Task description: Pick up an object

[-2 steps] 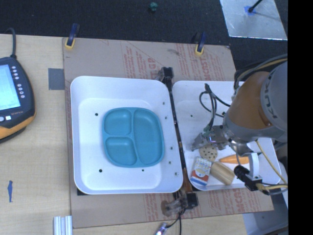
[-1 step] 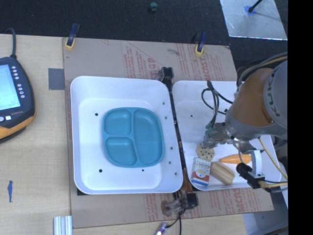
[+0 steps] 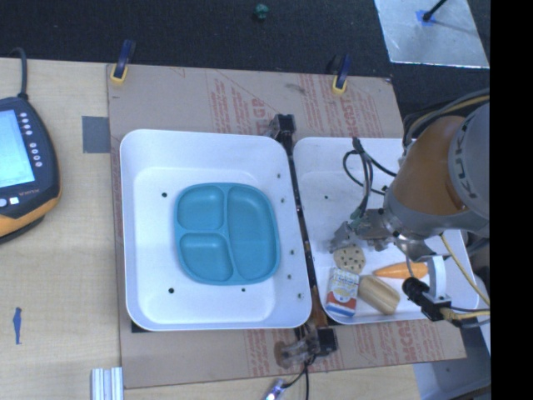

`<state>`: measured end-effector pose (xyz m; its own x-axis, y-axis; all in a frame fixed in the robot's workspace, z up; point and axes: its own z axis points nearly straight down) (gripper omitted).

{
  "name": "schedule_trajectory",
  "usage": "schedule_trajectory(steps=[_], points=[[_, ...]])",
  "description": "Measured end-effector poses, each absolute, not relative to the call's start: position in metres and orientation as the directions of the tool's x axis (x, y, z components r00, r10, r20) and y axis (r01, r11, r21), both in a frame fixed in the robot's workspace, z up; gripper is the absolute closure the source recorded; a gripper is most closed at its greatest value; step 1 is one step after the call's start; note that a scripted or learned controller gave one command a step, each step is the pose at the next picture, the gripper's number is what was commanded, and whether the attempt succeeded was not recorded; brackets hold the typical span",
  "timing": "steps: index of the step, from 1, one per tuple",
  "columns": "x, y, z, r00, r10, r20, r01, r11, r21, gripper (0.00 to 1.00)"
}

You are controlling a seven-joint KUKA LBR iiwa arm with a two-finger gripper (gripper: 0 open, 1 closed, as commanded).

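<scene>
Low over the right bin (image 3: 321, 161), end effector (image 3: 354, 233) just above a cookie (image 3: 350, 258) — open or clenched, can't tell from this angle, wiring and wrist in the way. Grey arm (image 3: 433, 182) w/ orange band reaching in from the right, cables looped over the bin's middle.

Candidates for pickup bunched at the bin's near end: cookie nearest the tool, small carton (image 3: 341, 294) just below it by the near-left corner, wooden cylinder (image 3: 379, 294) touching the carton's right side, carrot-like orange piece (image 3: 401, 269) above the cylinder. Nothing visibly gripped. Left bin (image 3: 133, 152) on the desk holding a blue divided plate (image 3: 226, 232), well apart from the action.

Risks, as judged from here: cookie flat and thin — likely to slide or get pressed down rather than lifted if descent lands off-centre. Items packed close, so a closing grip may nudge carton or cylinder and scatter the cluster toward the wall. Round cylinder apt to roll on contact. Bin's dividing wall near the tool's left — possible snag. Loose cabling could catch on a retreat.
</scene>
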<state>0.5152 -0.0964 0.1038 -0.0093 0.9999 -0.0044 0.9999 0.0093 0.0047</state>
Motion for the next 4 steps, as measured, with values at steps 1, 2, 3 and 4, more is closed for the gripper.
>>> schedule_trajectory(steps=[1,2,3,4], points=[[0.512,-0.104,0.091,-0.005,1.000,0.000,1.000,0.005,-0.005,0.00],[0.515,-0.105,0.104,-0.005,1.000,-0.002,1.000,0.005,0.002,1.00],[0.515,-0.105,0.104,-0.006,1.000,-0.002,1.000,0.006,0.001,0.00],[0.516,-0.095,0.091,-0.007,1.000,0.000,1.000,0.007,-0.006,0.00]])
